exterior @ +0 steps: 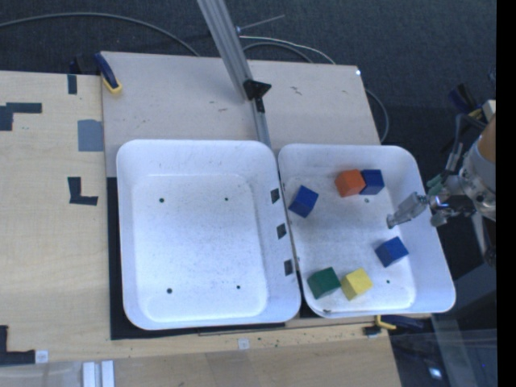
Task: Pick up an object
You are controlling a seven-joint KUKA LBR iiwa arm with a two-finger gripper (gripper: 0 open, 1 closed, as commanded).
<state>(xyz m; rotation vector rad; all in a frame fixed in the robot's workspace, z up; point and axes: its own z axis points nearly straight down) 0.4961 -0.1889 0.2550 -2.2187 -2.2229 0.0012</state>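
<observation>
The right bin (403, 161) holds several small blocks. An orange block (349, 183) touches a blue block (372, 181) near the back. Another blue block (303, 201) lies toward the bin's left side, and a third blue block (392, 251) sits at the right. A green block (324, 281) and a yellow block (357, 283) rest side by side at the front. My gripper (401, 214) hangs over the right part of this bin, above and just behind the third blue block, with nothing seen in it.
The left bin (129, 240) stands beside the right one. A slanted metal rail (228, 35) runs down from the back to the gap between the bins. Cables lie on the dark floor behind the bench.
</observation>
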